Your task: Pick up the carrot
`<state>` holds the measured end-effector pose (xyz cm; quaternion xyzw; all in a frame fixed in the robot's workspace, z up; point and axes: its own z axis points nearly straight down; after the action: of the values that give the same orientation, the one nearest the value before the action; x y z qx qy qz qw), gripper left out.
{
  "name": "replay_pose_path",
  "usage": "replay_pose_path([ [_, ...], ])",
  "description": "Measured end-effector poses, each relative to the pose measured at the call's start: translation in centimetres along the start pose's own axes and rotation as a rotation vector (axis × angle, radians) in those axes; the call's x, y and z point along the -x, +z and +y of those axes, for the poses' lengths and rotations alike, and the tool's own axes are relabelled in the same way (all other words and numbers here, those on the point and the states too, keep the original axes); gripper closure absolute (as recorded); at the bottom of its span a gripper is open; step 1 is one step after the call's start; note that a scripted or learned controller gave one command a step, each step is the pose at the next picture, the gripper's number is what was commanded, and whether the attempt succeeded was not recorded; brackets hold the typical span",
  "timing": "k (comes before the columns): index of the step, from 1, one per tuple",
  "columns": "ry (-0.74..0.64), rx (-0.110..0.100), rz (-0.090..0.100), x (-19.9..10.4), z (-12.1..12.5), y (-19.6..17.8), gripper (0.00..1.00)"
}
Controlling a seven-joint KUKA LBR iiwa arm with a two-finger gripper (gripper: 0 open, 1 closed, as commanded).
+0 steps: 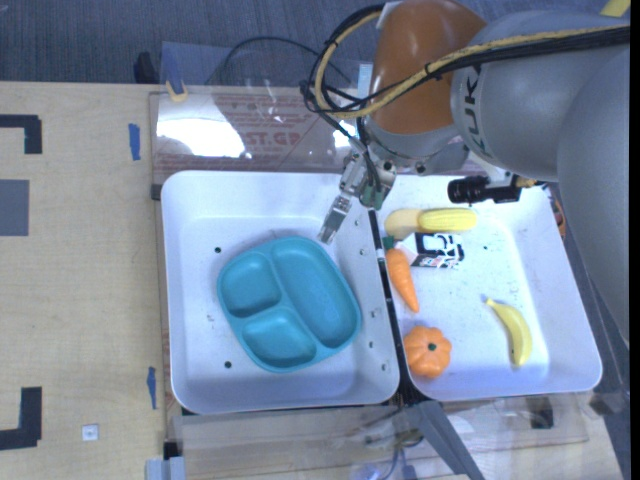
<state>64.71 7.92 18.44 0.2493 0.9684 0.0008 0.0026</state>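
Note:
The carrot [402,278] is orange with a small green top and lies in the right bin [560,368] against its left wall, pointing down the view. My gripper [350,213] hangs over the top right corner of the left bin [190,298], just left of the divider and up-left of the carrot. It is open and nothing sits between its fingers [329,228]. A clear gap separates it from the carrot.
A blue three-part plate [288,303] lies in the left bin. In the right bin are a yellow corn cob [432,220], a black-and-white item [438,250], a banana [514,331] and a small orange pumpkin [428,352]. The arm's body covers the upper right.

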Motion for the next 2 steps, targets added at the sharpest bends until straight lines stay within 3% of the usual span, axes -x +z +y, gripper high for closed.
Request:
replay_pose_path([
  [1, 0.001, 0.005, -0.006, 0.19, 0.09, -1.04, 1.00],
  [2, 0.001, 0.004, -0.005, 0.17, 0.07, -0.96, 0.00],
])
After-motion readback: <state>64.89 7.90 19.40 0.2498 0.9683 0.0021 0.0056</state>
